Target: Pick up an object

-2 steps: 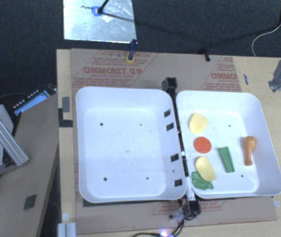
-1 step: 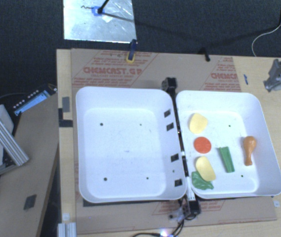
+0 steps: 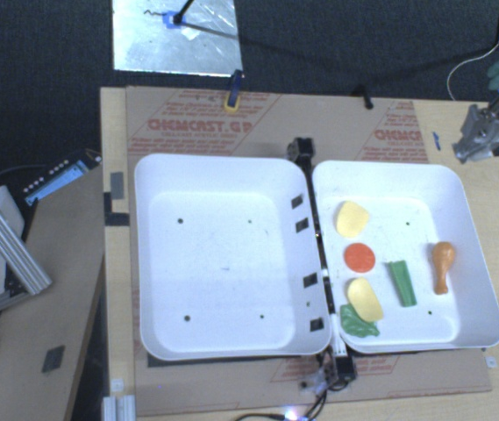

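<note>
Since the drumstick toy in the right bin looks light and hard (maybe slippery), grab its thin end. The gripper waits outside; I cannot tell its jaws.

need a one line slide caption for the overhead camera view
Gripper waits beyond the right bin, which holds six small items including an orange disc and a green block.

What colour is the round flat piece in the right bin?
Orange-red disc, clearest in the camera view.
</note>
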### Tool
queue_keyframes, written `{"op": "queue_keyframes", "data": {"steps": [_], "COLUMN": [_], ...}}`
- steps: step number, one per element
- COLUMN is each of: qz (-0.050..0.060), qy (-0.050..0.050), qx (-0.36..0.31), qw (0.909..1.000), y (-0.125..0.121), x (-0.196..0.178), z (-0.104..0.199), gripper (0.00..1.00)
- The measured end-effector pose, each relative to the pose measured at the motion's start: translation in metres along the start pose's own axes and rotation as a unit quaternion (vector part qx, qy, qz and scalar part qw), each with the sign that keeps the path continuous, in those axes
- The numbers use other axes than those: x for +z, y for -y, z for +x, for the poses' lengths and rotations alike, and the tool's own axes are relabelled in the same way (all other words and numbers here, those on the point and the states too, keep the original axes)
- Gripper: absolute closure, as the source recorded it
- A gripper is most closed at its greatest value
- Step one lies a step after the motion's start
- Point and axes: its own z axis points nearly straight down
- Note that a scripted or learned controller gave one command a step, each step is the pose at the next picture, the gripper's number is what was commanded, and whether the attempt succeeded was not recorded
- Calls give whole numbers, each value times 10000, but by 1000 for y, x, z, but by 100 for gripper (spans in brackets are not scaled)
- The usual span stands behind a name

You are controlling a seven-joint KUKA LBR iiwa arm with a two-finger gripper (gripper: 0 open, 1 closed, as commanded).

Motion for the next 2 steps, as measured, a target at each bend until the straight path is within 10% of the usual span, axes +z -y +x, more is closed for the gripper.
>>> {"op": "queue_keyframes", "data": {"steps": [2], "qz": [0], "qy": [0], "qx": [4], "qw": [10000], "y": [0], "x": [0], "z": [15], "gripper": [100]}}
